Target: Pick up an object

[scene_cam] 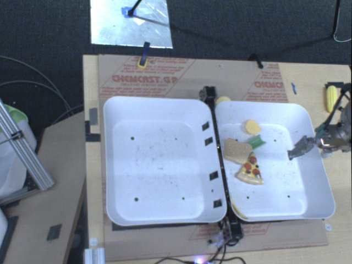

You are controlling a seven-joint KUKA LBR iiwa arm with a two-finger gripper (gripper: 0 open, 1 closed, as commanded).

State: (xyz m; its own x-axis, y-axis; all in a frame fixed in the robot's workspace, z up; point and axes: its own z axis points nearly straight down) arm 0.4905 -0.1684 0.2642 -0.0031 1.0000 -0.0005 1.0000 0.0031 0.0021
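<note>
The right bin [308, 197] holds several toy foods near its left wall: a yellow round piece [252, 127], a small green piece [257, 142], a tan bread slice [237, 150] and a pizza slice [250, 171]. My gripper [300, 147] reaches in over the right bin's right side, well to the right of these items and apart from them. Its grey tip points left toward the bin's middle. Nothing shows between its fingers.
The left bin [118, 147] lies beside the right one, with a black divider [217, 158] between them. A yellow corn-like object [331, 97] lies on the bench at far right. A small yellow item [223, 99] sits just behind the bins.
</note>
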